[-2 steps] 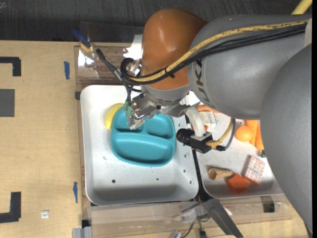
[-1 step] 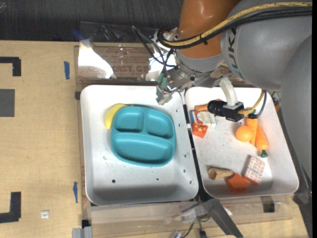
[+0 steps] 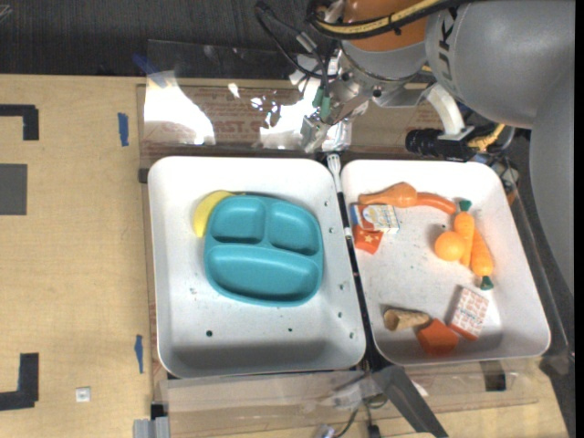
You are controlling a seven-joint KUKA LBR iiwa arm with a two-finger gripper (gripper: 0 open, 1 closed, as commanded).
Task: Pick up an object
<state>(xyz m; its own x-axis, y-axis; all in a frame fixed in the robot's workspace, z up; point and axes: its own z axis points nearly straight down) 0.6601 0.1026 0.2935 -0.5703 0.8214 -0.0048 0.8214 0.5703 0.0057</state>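
Tool (image 3: 327, 133) is parked above the bins' far edge; can't tell its state. I'd go for the carrot (image 3: 476, 243) in the right bin (image 3: 525, 318), dropping straight down.

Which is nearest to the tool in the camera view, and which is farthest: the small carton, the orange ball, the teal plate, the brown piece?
From the tool, above the bins' far edge:
1. Small carton, right bin's far left corner.
2. Teal plate, left bin, and orange ball, right bin: too close to call.
3. Brown piece, right bin's near side.
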